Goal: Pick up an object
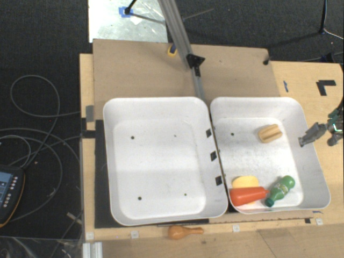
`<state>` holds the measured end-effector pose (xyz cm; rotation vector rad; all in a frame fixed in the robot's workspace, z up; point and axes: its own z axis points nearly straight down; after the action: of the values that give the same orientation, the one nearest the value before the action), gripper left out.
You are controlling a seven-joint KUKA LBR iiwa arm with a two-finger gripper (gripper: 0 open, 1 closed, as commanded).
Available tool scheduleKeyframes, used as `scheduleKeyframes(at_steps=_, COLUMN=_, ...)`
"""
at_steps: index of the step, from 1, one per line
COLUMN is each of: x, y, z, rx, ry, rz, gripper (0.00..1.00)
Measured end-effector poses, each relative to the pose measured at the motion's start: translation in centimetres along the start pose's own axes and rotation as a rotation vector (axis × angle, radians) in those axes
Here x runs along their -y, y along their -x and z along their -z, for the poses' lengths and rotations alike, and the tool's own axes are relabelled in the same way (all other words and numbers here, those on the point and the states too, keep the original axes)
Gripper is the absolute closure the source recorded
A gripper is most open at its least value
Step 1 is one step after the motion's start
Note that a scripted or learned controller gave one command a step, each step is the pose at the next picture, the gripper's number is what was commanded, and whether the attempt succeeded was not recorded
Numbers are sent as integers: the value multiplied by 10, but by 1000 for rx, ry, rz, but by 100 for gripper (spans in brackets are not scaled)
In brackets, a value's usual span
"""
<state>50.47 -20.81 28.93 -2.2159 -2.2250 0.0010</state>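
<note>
The right bin point(301, 117) holds a tan cylinder-shaped piece point(270, 133) near its middle. At its front lie a yellow piece point(244, 182), an orange-red carrot-like piece point(248, 195) and a green bottle-shaped toy point(280, 190). My gripper point(314, 135) pokes in at the far right, over the right bin's right rim, with nothing seen between its fingers. It is well to the right of the tan piece.
The left bin point(115, 112) sits beside the right one. An orange-brown pear-shaped toy point(184, 231) lies on the bench in front of the bins. A grey pole point(177, 26) slants down toward the gap between the bins at the back.
</note>
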Motion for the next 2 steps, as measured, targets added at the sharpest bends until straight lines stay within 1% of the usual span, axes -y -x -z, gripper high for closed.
scheduleKeyframes(at_steps=1, x=-1, y=0, z=2, rx=1, ry=4, rz=0, gripper=0)
scheduleKeyframes(at_steps=2, x=-1, y=-1, z=-61, rx=-1, ry=-2, rz=-4, gripper=0)
